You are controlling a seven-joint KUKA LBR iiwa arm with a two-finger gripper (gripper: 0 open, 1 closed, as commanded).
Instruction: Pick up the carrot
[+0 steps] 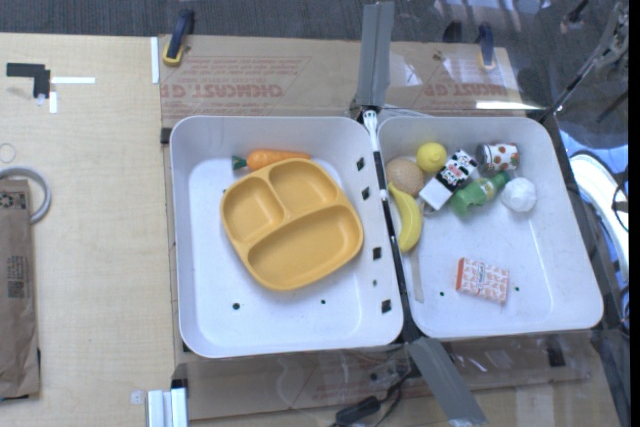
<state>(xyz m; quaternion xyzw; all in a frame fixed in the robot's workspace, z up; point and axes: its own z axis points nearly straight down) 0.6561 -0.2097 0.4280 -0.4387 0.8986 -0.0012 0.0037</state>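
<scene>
The carrot (272, 157), orange with a small green top at its left end, lies in the left bin (200, 245) near the far wall. It rests against the far rim of a yellow divided plate (291, 222) that sits in the middle of that bin.
The right bin (560, 295) holds a banana (405, 218), a brownish round fruit (404, 175), a lemon (431, 156), a green bottle (474, 194), a small can (498, 156), a white ball (518, 195), a black-and-white box (449, 178) and an orange packet (483, 278). A grey divider post (376, 60) stands behind the bins.
</scene>
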